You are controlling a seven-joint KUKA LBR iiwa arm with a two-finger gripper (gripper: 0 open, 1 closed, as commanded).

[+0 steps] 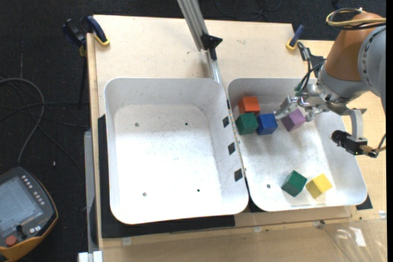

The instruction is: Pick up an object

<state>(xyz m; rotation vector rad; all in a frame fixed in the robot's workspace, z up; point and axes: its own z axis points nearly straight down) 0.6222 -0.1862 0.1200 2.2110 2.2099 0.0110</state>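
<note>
Gripper (296, 112), right of frame centre over the right bin (344, 196): jaws closed around a small pale purple cube (294, 119), tilted, matte, just right of the blue cube (266, 124).

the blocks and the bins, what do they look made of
The orange block, blue block and yellow block: matte, evenly coloured, possibly foam or painted wood. The right bin and left bin: smooth white, rounded edges, likely moulded plastic.

Grey arm (374, 64) – orange band, yellow cable
</note>
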